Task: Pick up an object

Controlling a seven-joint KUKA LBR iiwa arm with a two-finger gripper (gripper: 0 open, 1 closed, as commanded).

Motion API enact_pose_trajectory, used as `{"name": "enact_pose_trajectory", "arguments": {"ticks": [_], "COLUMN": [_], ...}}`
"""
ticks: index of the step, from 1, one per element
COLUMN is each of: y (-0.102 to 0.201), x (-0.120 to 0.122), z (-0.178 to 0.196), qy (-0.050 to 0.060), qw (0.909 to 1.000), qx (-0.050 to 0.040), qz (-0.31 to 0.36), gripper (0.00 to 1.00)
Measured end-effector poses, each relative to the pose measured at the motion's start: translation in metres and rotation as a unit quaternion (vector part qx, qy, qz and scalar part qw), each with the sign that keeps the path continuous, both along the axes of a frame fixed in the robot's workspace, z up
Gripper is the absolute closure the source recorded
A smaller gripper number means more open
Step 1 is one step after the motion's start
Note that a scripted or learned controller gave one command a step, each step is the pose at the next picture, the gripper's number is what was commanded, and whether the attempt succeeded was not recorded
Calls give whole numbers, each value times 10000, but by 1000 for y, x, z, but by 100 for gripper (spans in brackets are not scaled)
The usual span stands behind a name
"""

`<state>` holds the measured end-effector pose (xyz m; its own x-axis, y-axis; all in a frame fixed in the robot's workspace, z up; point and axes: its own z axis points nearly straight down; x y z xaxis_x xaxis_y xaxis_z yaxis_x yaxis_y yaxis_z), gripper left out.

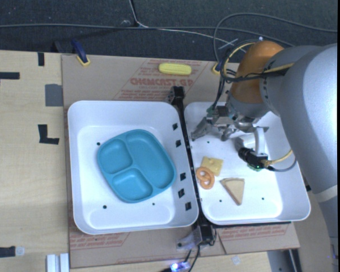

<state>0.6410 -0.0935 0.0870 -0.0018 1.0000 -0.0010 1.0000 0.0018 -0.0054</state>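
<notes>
Two shallow white bins sit side by side on a brown cardboard sheet [130, 84] in the centre of the frame.

Left bin [79, 152]: holds a blue divided plate [136, 164] with three compartments, lying flat and turned at an angle, roughly in the middle of the bin floor.

Right bin [283, 205]: three small food-like objects are grouped in the lower-left part of its floor. A pale yellow cheese-like square [212, 164] lies uppermost of the three. An orange pretzel-like ring [205, 178] is just below and left of it, touching or overlapping its lower edge. A tan wedge [234, 189], like a slice of bread, lies to the right of the ring, near but apart from it.

The grey arm [311, 112] enters from the right of the frame, orange band at upper right. The gripper [211, 127] is low over the upper-left part of the right bin, close to the divider between the bins. Its fingers point toward the left and appear spread apart, with nothing between them. It sits above the cheese-like square in the frame, not touching any of the three objects.

A yellow banana-like item [174, 68] lies on the cardboard above the bins, near the top centre of the frame.
</notes>
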Motion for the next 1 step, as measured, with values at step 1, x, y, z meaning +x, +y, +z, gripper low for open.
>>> {"name": "enact_pose_trajectory", "arguments": {"ticks": [1], "y": [1], "x": [1], "z": [13], "qy": [-12], "qw": [10000], "qx": [1], "qz": [7], "gripper": [100]}}
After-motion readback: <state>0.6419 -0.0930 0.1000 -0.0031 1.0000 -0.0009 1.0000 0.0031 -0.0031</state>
